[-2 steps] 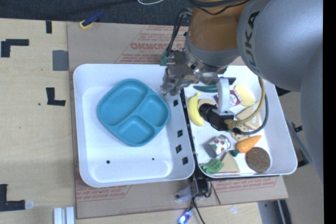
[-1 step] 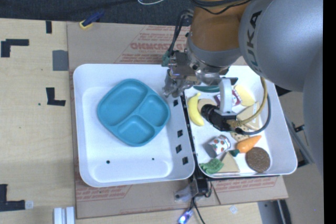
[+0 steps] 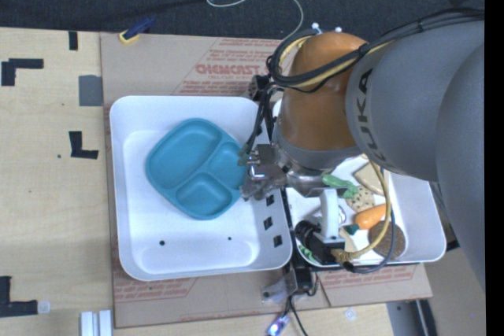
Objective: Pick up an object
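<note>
The pincer (image 3: pixel 252 173) hung at the blue tray's (image 3: pixel 193 168) three o'clock edge in the left bin (image 3: pixel 134 248); I couldn't tell its state; small items (image 3: pixel 368 212) lay in the right bin (image 3: pixel 429 236).

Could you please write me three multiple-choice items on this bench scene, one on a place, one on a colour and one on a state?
1. Where does the divided plate lie?
A. in the left bin
B. in the right bin
C. on the cardboard

2. What colour is the divided plate?
A. red
B. blue
C. yellow

3. How does the plate sit?
A. standing on edge
B. upside down
C. flat, compartments up

Answers: 1 A, it rests on the left bin's white floor. 2 B, its whole surface is blue. 3 C, its three compartments face the camera. The orange carrot-like toy lies in the right bin.
</note>
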You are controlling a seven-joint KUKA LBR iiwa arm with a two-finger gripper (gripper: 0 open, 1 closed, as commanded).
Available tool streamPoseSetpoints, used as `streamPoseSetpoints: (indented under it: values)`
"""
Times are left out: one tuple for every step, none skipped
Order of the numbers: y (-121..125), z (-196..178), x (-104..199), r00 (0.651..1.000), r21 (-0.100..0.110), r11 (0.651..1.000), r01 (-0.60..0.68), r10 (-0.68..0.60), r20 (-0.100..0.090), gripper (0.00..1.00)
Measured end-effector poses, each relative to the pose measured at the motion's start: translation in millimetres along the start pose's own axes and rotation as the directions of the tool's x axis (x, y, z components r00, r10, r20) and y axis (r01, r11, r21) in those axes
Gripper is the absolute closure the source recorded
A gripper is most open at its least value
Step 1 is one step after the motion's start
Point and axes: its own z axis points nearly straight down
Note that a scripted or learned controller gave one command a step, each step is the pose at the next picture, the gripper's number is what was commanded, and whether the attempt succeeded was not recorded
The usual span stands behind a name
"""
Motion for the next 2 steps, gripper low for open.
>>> streamPoseSetpoints:
  values:
    - [3.0, -139.3, 87.1, 1.0, -0.026, 1.0, 0.012, -0.012, -0.01, 1.0]
    - [2.0, -162.5, 70.2, 1.0, -0.014, 1.0, 0.002, -0.002, -0.002, 1.0]
